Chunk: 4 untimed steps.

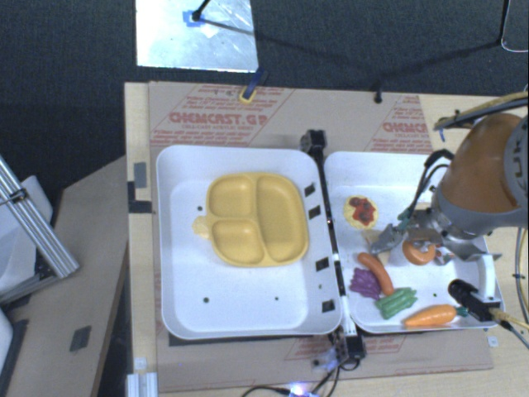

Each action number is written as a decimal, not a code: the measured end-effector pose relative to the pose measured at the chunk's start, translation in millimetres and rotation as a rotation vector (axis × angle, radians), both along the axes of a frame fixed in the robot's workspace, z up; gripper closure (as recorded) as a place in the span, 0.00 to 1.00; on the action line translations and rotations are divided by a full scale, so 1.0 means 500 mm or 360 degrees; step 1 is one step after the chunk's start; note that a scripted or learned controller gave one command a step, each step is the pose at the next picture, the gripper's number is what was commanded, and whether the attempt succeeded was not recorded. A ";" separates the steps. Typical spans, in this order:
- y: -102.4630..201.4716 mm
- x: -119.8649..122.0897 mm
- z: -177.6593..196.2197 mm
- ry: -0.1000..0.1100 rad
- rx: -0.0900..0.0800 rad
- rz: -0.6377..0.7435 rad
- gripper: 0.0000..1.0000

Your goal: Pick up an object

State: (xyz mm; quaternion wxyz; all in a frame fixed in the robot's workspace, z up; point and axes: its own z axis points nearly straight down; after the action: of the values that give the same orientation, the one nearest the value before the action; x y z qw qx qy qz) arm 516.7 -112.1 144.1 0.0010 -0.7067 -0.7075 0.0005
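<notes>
1. Overhead, two white bins sit side by side on a bench; the left bin [178, 304] holds a yellow divided plate [252, 219].
2. Reaching in from the right, the arm [488, 176] hangs low over the right bin [388, 168].
3. Its gripper [411, 242] sits near the bin's middle, just beside an orange round toy [419, 255]; whether it is released or clenched cannot be told.
4. Toy foods lie in the right bin: a pizza slice [361, 211] toward the back, a sausage [376, 273] beside purple grapes [362, 284], green beans [396, 302], and a carrot [430, 315] at the front edge.
</notes>
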 end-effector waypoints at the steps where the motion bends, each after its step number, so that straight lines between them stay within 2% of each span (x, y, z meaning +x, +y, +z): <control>1: 0.014 -0.016 -0.102 0.0000 0.0001 0.0000 0.00; 2: 0.012 -0.011 -0.109 -0.0012 0.0000 -0.0003 0.00; 3: 0.004 -0.005 -0.085 -0.0035 -0.0018 -0.0006 1.00; 4: -0.006 -0.015 0.008 -0.0011 -0.0002 -0.0002 1.00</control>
State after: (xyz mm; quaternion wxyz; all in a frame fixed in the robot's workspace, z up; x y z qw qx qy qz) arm 509.2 -115.0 148.1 -0.0019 -0.7072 -0.7070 -0.0013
